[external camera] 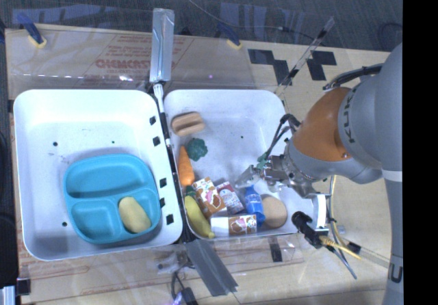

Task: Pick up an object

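In the right bin point(226, 102) we see a cluster of objects near the front wall: an orange carrot point(185, 167) lying lengthwise front to back, a yellow banana point(197, 218), a blue bottle point(253, 204), snack packets point(217, 195) and a beige egg-like ball point(274, 211). The gripper point(263, 170) hovers just above the bottle; how it stands we cannot tell. The left bin point(41, 112) holds a blue tray point(102, 180). The bins rest on a wooden bench point(369, 228).

Wooden bench point(68, 50), two white bins side by side, left bin point(41, 133), right bin point(233, 109)
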Controlling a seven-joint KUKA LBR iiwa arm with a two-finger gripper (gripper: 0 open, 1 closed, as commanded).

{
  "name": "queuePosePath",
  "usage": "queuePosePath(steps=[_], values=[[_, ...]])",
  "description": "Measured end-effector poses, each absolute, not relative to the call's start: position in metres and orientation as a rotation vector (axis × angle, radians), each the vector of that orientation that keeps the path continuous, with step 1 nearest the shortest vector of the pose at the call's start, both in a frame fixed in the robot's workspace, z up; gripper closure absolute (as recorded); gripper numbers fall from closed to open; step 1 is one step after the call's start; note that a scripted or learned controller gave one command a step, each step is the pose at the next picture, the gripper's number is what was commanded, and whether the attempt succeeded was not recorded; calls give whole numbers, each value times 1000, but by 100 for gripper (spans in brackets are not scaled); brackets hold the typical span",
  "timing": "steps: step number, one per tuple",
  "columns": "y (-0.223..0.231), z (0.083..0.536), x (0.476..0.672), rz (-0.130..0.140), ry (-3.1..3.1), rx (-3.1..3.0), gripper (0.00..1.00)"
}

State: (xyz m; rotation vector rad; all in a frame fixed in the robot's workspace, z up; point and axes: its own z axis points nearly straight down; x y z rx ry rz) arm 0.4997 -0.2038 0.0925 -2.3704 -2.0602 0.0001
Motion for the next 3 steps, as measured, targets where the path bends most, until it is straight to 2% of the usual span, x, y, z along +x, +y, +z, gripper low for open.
queuePosePath(steps=[1,2,3], values=[[-173,91,556,1,-1978,-2437,0],[-172,102,477,1,-1926,-2480,0],[-172,111,478,-1,-1933,-2474,100]])
